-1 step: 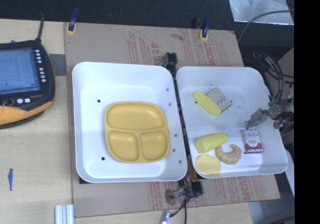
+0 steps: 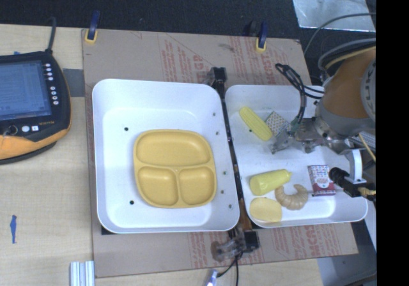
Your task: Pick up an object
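Note:
The right white bin (image 2: 332, 213) holds several small items. A yellow corn cob (image 2: 255, 123) lies near its back left, with a grey speckled piece (image 2: 276, 122) beside it. Toward the front are a long yellow piece (image 2: 269, 181), a round pale-yellow piece (image 2: 265, 209), a tan curled piece (image 2: 293, 197) and a small red box (image 2: 320, 180). My gripper (image 2: 284, 143) hangs low over the middle of this bin, just right of the corn cob and behind the long yellow piece. Nothing is visibly held in it.
The left white bin (image 2: 108, 150) carries a yellow three-part plate (image 2: 174, 168). A tablet controller (image 2: 29, 103) lies on the bench at far left. Blue clamps (image 2: 261, 34) pin the cardboard at the back. Cables (image 2: 294, 80) trail behind the wrist.

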### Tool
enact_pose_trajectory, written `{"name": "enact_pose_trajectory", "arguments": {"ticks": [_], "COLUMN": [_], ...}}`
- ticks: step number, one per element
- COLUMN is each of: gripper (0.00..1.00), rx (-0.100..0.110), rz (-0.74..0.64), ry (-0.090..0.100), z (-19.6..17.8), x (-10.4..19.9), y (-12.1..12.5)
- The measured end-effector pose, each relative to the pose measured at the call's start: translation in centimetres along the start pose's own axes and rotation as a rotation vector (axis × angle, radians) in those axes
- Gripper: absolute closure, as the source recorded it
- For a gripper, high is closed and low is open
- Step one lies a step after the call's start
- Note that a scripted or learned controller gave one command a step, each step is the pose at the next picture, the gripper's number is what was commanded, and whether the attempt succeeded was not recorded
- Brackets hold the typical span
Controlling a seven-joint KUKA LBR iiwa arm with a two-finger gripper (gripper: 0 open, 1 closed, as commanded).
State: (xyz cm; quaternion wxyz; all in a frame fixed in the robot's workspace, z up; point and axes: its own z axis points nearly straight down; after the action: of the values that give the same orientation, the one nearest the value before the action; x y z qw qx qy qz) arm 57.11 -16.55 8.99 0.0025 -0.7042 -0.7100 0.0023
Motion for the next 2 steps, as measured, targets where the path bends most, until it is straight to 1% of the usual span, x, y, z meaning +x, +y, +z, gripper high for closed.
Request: {"name": "enact_pose_trajectory", "arguments": {"ticks": [1,2], "gripper": [0.00,0.00], "rx": [-0.005,0.005], "rz": [0.002,0.004], "ry": [0.001,0.001], "z": [-0.3,-0.2], "x": [6.2,6.8], "y": [7.3,8.4]}}
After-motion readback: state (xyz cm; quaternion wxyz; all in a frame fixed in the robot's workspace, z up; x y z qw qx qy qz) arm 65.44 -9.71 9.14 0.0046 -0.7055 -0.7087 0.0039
